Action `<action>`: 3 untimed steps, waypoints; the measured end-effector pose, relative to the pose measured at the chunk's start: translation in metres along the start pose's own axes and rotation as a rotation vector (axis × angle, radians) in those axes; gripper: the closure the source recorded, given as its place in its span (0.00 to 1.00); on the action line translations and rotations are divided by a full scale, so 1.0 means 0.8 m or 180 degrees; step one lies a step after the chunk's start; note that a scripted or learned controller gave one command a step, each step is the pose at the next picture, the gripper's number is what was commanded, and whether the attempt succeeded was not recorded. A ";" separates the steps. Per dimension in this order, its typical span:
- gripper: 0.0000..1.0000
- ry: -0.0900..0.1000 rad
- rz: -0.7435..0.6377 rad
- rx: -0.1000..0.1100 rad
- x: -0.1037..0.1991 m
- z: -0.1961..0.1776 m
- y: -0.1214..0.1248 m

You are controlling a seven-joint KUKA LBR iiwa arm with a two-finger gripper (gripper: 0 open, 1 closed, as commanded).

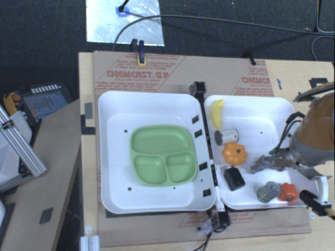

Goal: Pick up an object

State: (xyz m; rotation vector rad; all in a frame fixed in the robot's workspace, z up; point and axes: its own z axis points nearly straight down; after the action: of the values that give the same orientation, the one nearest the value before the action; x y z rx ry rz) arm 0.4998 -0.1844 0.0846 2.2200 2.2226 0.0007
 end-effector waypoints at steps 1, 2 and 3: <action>1.00 -0.0004 -0.0001 -0.0010 0.000 -0.014 0.001; 1.00 -0.0007 -0.0012 -0.0019 0.006 -0.077 0.014; 1.00 -0.0008 -0.0010 -0.0018 0.000 -0.133 0.013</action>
State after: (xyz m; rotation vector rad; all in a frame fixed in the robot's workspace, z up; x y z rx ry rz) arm 0.5103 -0.1842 0.1907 2.2123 2.2220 0.0042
